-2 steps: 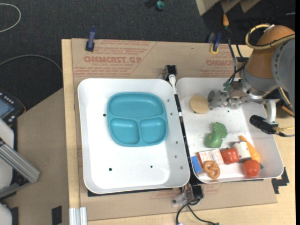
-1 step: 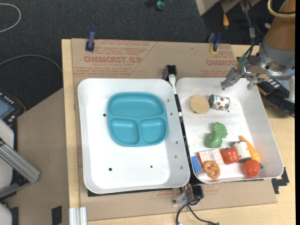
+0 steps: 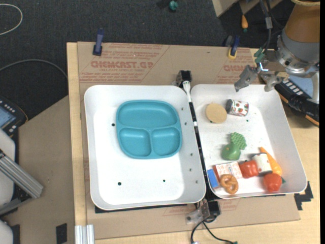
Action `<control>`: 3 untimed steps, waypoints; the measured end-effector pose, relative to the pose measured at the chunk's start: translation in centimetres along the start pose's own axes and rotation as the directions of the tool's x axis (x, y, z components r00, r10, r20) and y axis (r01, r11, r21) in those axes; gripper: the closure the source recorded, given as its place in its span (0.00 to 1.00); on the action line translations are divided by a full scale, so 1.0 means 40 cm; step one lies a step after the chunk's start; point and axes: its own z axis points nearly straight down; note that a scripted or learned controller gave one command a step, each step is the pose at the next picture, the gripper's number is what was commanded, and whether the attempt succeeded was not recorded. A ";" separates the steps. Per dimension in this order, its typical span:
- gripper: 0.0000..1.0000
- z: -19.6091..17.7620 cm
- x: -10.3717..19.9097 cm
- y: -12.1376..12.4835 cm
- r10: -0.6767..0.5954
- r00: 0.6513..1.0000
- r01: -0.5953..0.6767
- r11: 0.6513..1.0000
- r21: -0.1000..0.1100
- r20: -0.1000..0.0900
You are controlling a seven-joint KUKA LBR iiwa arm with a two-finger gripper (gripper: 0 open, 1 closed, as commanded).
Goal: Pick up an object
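Observation:
My gripper point(image 3: 255, 82) hangs over the far edge of the right bin point(image 3: 292, 151), open, with nothing between its fingers. Just below it in the bin lie a small red-and-white can point(image 3: 237, 107) and a tan round cookie point(image 3: 217, 113). Farther toward the front sit a green broccoli point(image 3: 234, 146), an orange carrot point(image 3: 271, 160), a red-and-white block point(image 3: 252, 167), a red tomato point(image 3: 272, 182) and a pretzel packet point(image 3: 225, 177).
A teal divided plate point(image 3: 149, 127) lies in the left bin point(image 3: 96, 151). Both bins rest on a cardboard sheet point(image 3: 127, 60) held by a blue clamp point(image 3: 98, 42) and another blue clamp point(image 3: 233, 46). A black clip point(image 3: 184, 77) sits between the bins at the far edge.

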 end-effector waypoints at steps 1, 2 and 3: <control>0.00 0.343 -0.001 -0.056 0.006 1.000 -0.006 1.000 0.024 -0.003; 0.00 0.410 -0.010 -0.177 0.007 1.000 -0.007 1.000 0.017 -0.003; 0.00 0.474 -0.044 -0.253 0.007 1.000 -0.007 1.000 0.015 -0.002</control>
